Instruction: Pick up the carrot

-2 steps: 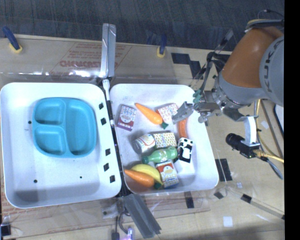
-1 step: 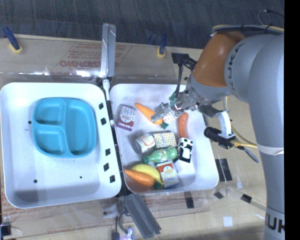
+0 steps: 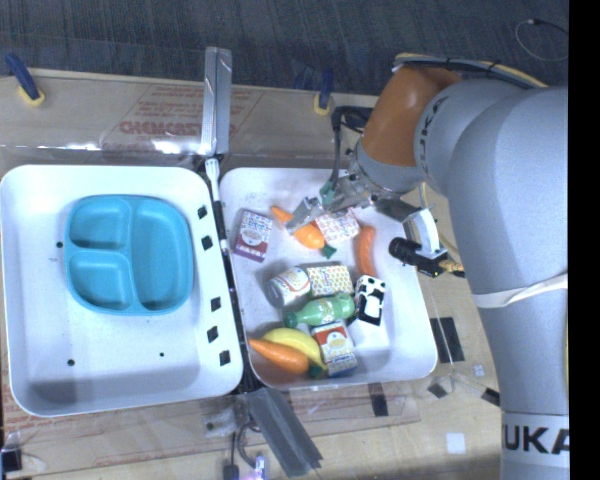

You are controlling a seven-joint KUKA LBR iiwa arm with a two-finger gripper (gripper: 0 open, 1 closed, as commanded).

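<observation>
The carrot point(image 3: 365, 250) lies in the right bin point(image 3: 408, 353), long axis roughly up-down the view, just right of and below the gripper point(image 3: 325, 200). Whether the gripper is wide or narrow cannot be told.

gripper point(image 3: 315, 211) low in the right bin point(image 3: 405, 353) beside a carrot point(image 3: 307, 235)

The carrot point(image 3: 365, 250) is orange, slim and tapered, lying nearly upright in view near the right bin's point(image 3: 416, 353) right wall.
</observation>
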